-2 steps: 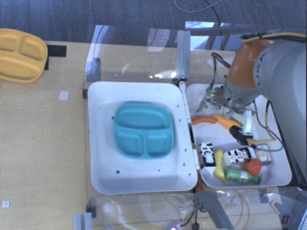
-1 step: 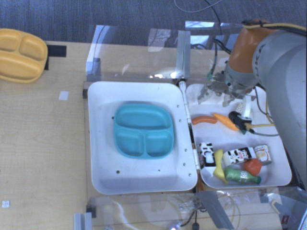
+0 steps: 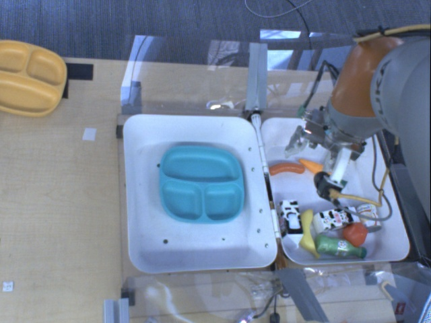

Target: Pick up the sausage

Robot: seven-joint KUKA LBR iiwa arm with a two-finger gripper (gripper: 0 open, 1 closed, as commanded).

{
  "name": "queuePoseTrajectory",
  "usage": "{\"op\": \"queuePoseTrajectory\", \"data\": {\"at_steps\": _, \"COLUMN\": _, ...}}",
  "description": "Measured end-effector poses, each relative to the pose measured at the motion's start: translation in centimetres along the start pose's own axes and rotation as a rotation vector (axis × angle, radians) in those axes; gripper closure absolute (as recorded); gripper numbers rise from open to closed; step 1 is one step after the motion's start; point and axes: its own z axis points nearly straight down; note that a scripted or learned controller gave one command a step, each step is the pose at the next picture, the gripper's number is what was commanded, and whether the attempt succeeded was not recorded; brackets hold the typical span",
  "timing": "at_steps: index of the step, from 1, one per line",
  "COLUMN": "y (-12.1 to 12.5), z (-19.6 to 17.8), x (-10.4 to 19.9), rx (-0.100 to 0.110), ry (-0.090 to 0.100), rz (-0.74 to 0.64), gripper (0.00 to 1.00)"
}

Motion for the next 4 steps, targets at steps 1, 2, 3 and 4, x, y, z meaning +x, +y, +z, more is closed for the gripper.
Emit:
{"op": "queuePoseTrajectory", "data": {"at_steps": 1, "y": -0.9, "z": -13.3, "x": 1.9, "rx": -0.003, "ry": 0.000, "rz": -0.332, "gripper": 0.00}}
{"op": "queuePoseTrajectory", "data": {"at_steps": 2, "y": -9.0, "z": -10.9, "x": 0.0, "rx": -0.001, "ry": 0.000, "rz": -0.184, "gripper": 0.00}}
{"op": "queuePoseTrajectory", "data": {"at_steps": 3, "y": -6.1, "z": -14.3, "x": 3.1, "rx": -0.002, "ry": -0.001, "rz": -0.343, "gripper": 0.00}}
{"op": "queuePoseTrajectory", "data": {"at_steps": 4, "y": -9.4, "z": -16.6, "x": 2.1, "rx": -0.003, "ry": -0.001, "rz": -0.550, "gripper": 0.00}}
